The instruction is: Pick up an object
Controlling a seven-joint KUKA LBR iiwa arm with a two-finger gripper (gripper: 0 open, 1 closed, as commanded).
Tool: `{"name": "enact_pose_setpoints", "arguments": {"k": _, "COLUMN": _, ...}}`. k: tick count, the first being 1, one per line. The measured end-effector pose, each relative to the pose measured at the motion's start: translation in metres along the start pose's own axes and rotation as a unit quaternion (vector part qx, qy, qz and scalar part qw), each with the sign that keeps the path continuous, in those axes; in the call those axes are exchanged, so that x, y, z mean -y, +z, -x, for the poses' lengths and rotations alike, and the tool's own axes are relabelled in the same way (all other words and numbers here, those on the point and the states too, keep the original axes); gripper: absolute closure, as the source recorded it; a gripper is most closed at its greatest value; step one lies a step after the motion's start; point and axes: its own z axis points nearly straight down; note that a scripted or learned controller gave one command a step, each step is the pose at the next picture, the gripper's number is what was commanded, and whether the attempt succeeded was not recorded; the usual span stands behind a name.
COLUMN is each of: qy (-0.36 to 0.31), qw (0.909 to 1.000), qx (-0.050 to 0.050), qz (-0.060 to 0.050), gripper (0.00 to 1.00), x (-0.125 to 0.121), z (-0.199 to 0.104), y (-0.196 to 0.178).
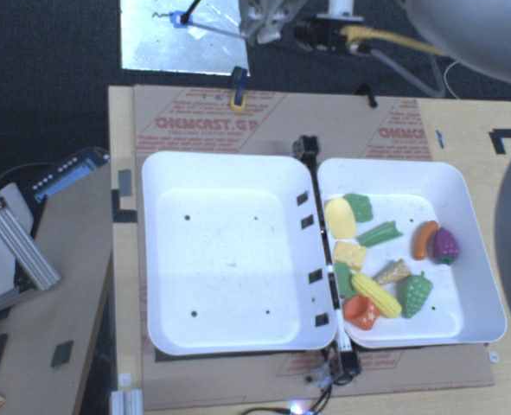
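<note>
The right bin [471, 232] holds several toy foods bunched toward its left and middle. Among them are a yellow lemon [340, 219], a green leaf [357, 206], a green pod [378, 233], an orange carrot [424, 239], purple grapes [445, 245], a cheese wedge [350, 255], a corn cob [376, 294], a red pepper [360, 312] and a bumpy green fruit [416, 294]. My gripper [266, 20] hangs high at the top of the camera view, beyond the bins' far edge and well away from every object. Nothing is seen in it.
The left bin [225, 249] sits beside the right one, joined by a black clipped divider [320, 240]. A yellow-and-blue clamp [238, 89] stands on the board behind the bins. A shiny metal sheet [182, 24] lies at the top left, and cables [385, 41] run at the top right.
</note>
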Motion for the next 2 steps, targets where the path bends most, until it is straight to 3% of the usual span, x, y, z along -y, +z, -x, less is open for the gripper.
{"name": "enact_pose_setpoints", "arguments": {"k": 2, "qy": 0.001, "qw": 1.0000, "qx": 0.001, "qz": -0.001, "gripper": 1.00, "x": -0.012, "z": 0.069, "y": -0.011}}
